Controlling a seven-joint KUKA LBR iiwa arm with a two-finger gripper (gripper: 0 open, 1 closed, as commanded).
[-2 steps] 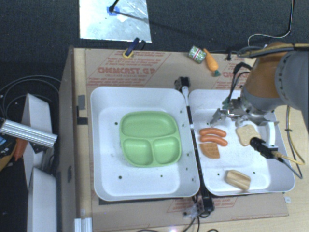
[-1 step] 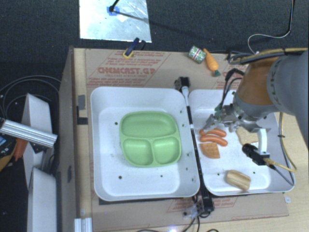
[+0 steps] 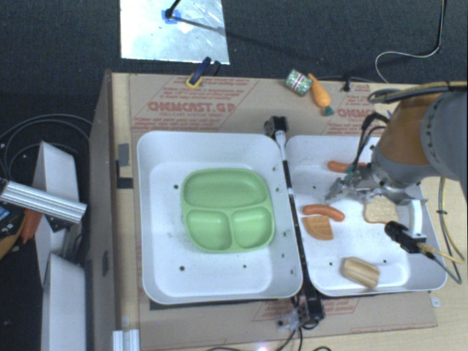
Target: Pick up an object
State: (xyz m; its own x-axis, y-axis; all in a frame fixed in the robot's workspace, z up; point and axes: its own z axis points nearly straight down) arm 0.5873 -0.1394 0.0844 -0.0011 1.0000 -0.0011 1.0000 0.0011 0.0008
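Several candidates: right bin [image 3: 439, 273] has a sausage [image 3: 323, 211], an orange wedge [image 3: 319, 228] touching its near side, a toast slice [image 3: 379, 210], a tan bread roll [image 3: 360, 271] near the front, and another reddish piece [image 3: 338, 167] toward the far side
Left bin [image 3: 157, 196]: just the green divided plate [image 3: 227, 209] — not worth chasing
Gripper [image 3: 344, 189]: low over the middle of the right bin, fingers look spread, nothing pinched between them
Closest target: the sausage, just left and near of the fingertips, apart from them
Approach: I'd line the fingers across the sausage's short width, not along its length
Watch out: the wedge hugs the sausage — a finger could land on it and shove both
Easier option: the bread roll sits well apart from everything, lots of room to close
Descent: go straight down, close only once fingers straddle it
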